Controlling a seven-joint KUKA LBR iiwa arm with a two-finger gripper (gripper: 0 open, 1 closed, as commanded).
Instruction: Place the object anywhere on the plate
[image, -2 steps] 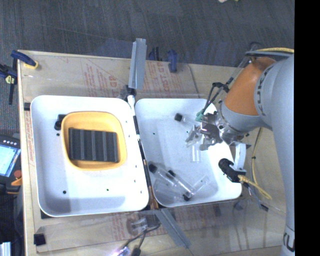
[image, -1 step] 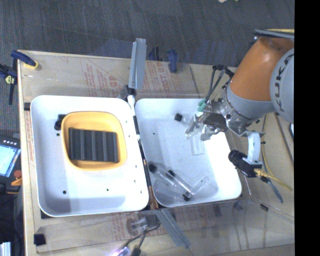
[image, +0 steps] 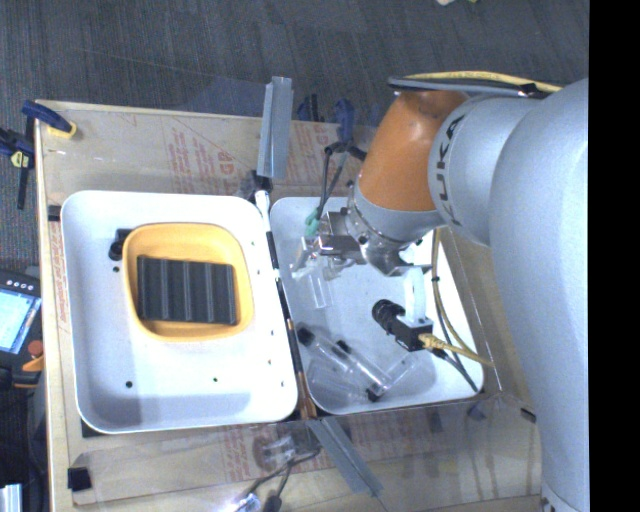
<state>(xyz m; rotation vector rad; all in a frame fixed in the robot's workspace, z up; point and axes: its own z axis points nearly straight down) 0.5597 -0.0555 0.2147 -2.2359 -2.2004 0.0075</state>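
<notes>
Here, yellow plate (image: 186, 240) in left bin (image: 90, 330).

- One fixed camera is mounted above the bench (image: 150, 135), looking down at a slant; the far edge of the bench lies toward the top of the frame and the near edge toward the bottom.
- The view stands far enough back to take in both white bins whole: the left bin (image: 90, 390) and the right bin (image: 345, 400) sit side by side across the middle of the frame.
- Dark floor (image: 150, 50) shows beyond the bench's far edge.
- The arm (image: 500, 150) enters from the right, close beneath the camera, so it looms large and hides the right bin's far right corner.
</notes>
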